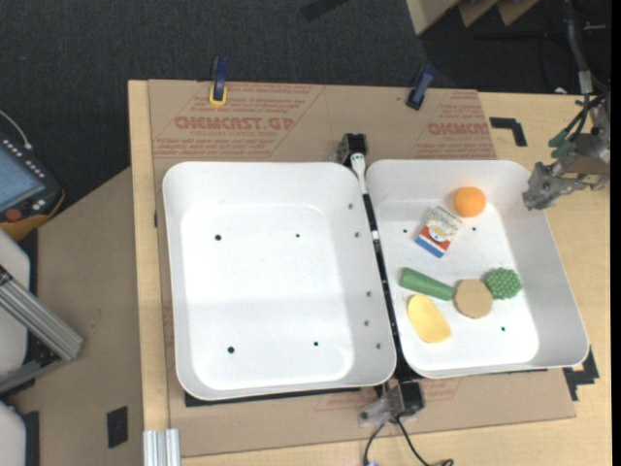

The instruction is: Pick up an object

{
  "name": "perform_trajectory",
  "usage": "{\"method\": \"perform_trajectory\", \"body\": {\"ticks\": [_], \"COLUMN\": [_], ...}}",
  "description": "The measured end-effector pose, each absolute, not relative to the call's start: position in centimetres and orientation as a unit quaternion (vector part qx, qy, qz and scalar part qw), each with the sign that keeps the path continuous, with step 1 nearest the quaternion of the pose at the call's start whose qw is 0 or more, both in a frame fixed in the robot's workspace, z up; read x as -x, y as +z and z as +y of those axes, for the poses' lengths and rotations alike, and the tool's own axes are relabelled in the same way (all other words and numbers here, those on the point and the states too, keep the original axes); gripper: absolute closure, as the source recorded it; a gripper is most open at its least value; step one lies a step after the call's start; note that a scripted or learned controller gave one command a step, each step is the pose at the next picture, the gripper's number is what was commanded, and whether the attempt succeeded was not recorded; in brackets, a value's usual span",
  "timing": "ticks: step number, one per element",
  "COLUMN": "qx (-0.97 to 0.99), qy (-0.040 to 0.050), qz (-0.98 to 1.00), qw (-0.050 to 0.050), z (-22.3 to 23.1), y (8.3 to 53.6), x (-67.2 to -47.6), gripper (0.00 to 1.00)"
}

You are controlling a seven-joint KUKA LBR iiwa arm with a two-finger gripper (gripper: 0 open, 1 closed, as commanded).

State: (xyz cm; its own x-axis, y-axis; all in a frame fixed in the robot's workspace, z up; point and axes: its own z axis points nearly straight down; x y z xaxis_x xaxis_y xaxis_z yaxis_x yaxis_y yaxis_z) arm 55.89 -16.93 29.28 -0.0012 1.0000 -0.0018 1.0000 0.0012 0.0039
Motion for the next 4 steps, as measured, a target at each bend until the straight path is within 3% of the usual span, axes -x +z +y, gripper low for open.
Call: {"method": "perform_trajectory", "body": {"ticks": [1, 2, 3, 4], "qx": [-0.71, -0.708, -0.706, -0.708], "qy": [-0.0016, 0.0006, 0.0016, -0.0009], "qz": [0.705, 0.707, 0.709, 0.706], "qw": [-0.003, 0.003, 0.003, -0.001], "z": [-22.4, -22.5, -18.4, -22.6], "y": [24.9, 28.7, 32.7, 28.0], "x": [-49.0, -47.9, -48.1, -47.9], "gripper": [1.0, 1.0, 1.0, 1.0]}}
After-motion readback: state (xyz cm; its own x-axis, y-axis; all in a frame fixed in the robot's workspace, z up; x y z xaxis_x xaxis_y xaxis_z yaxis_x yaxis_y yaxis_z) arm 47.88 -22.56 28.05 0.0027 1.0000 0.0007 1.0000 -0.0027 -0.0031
